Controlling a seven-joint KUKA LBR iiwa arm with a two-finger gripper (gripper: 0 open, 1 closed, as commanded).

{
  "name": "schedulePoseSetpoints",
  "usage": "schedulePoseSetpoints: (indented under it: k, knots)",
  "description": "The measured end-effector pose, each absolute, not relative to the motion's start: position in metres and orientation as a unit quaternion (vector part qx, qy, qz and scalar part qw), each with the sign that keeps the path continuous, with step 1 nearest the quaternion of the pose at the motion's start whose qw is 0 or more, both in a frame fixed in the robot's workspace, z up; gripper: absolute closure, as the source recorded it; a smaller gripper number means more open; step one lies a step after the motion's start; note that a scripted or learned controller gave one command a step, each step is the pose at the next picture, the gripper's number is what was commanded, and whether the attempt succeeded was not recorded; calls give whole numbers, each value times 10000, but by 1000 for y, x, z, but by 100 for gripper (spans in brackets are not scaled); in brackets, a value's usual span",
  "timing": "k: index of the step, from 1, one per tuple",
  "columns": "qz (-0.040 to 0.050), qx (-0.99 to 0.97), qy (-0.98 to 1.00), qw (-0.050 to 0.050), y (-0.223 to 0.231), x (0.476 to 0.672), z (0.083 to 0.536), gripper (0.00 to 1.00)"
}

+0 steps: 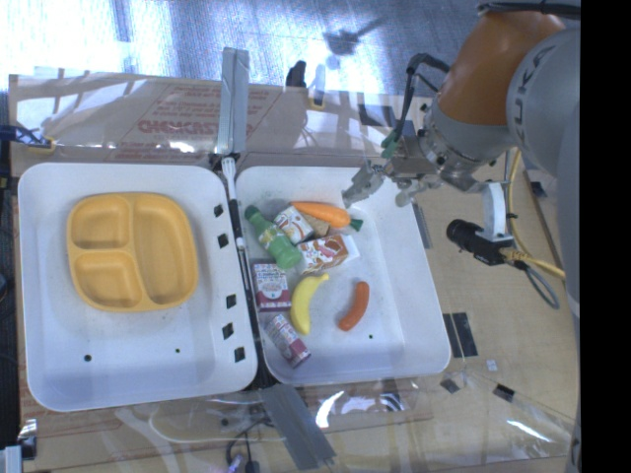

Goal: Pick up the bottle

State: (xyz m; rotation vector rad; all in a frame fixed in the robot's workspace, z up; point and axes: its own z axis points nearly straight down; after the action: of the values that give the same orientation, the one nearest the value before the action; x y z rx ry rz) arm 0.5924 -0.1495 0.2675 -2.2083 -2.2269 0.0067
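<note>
The bottle [272,237] is green and lies on its side in the right bin [419,294], close to the bin's left wall, with its cap toward the back. My gripper [381,191] hangs above the back right part of that bin, right of the bottle and just past the orange carrot [321,213]. Its fingers stand apart and hold nothing.
Snack packets [314,239], a red box [271,286], a banana [306,302], a sausage [354,305] and a small can [286,340] crowd around the bottle. The left bin [39,363] holds a yellow divided plate [131,250]. A metal divider [233,106] rises between the bins.
</note>
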Motion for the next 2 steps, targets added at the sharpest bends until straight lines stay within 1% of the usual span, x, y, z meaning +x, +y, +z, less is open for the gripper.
schedulePoseSetpoints:
  k: [1, 2]
  knots:
    - [27, -7404, -6721, 36, -180, 551, 136, 0]
    - [9, -7065, -7077, 22, -202, 476, 184, 0]
